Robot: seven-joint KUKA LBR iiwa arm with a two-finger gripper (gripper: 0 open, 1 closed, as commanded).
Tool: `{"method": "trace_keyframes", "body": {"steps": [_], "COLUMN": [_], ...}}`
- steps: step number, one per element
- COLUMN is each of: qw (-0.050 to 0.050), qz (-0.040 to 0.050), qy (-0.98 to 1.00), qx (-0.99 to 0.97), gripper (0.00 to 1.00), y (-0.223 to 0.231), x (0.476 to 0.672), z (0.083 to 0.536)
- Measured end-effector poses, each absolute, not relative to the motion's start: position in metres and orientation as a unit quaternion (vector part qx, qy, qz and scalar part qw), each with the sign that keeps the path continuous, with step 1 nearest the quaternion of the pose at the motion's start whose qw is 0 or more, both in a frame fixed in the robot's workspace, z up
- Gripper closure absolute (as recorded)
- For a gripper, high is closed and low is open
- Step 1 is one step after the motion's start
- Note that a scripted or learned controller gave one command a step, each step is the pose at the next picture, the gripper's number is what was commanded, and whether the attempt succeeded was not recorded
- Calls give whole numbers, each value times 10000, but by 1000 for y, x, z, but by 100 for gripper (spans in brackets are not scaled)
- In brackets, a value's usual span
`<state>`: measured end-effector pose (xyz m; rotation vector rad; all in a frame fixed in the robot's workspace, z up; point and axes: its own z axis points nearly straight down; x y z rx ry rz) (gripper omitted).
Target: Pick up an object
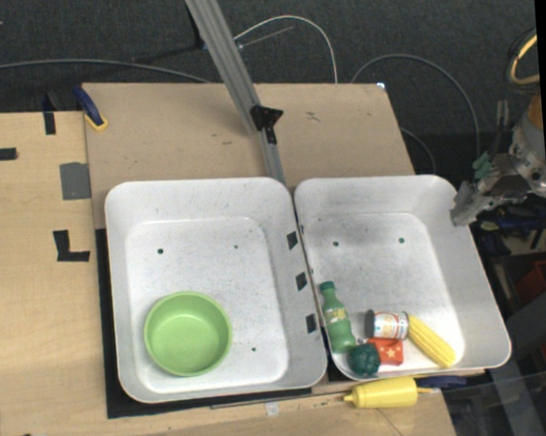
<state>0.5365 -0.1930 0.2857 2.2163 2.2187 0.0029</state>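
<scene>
Looking down at your worktop [200, 124], you've got two shallow speckled white bins. The left bin [196, 195] holds a smooth round green bowl [188, 334]. The right bin [384, 194] has a cluster in its near corner: green glossy bottle [335, 316], small can [391, 325] on its side, bumpy yellow corn cob [431, 341], dark green lump [364, 359], something red [388, 349] half hidden. A yellow squeeze bottle [386, 393] lies outside. The gripper [474, 197] sits at the right bin's far right edge, blurry; can't tell how its fingers stand.

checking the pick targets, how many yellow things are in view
2. A yellow corn cob lies in the right bin, near its front right corner. A yellow bottle lies on the bench just in front of that bin.
</scene>
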Motion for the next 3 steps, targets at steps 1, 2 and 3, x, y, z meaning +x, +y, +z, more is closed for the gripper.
{"method": "trace_keyframes", "body": {"steps": [1,2,3], "qw": [-7,-12,-9], "qz": [-6,-3,0], "qy": [7088,7093,7094], "qx": [7054,7049,7048], "gripper": [100,100,100], "y": [-150,-97,-46], "x": [549,549,560], "z": [270,264,267]}}
